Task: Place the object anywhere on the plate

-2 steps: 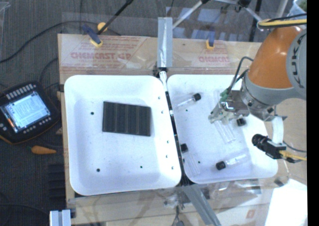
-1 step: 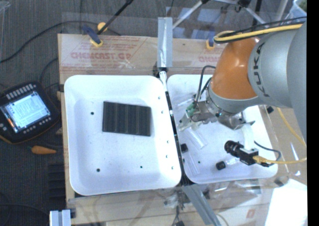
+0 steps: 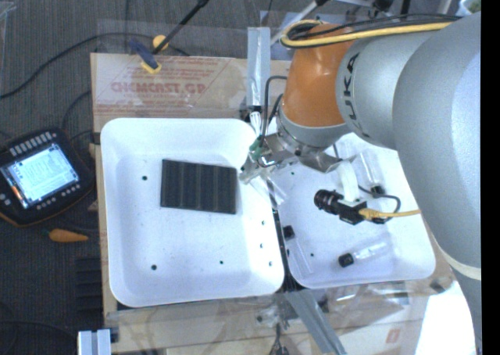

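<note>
Gripper (image 3: 260, 166) hangs just right of the black ribbed plate (image 3: 198, 186) in the left bin (image 3: 133, 267); whether it is open is unclear.

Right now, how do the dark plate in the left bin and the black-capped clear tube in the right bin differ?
Look: the plate is a dark ribbed rectangle; the tube is clear with a black cap.
Size: the plate is far larger than the tube.
Place: plate in the left bin, tube in the right bin.
Both lie flat.
</note>
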Controlling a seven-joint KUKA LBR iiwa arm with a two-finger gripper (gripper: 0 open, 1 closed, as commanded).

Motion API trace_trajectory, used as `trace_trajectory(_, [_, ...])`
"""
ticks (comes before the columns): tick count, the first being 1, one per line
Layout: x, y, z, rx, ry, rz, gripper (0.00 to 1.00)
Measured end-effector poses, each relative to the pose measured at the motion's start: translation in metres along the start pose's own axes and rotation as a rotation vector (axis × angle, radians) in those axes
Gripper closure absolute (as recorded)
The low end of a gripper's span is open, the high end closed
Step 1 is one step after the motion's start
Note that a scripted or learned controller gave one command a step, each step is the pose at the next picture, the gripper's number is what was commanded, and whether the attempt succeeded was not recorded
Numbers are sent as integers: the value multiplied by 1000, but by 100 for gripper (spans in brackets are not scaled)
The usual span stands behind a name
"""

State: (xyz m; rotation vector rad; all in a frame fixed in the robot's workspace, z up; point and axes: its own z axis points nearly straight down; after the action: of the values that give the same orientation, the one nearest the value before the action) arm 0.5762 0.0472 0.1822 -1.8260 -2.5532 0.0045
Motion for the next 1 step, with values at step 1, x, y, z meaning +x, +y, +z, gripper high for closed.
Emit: trace_trajectory(1, [74, 57, -62, -2, -1, -116, 100])
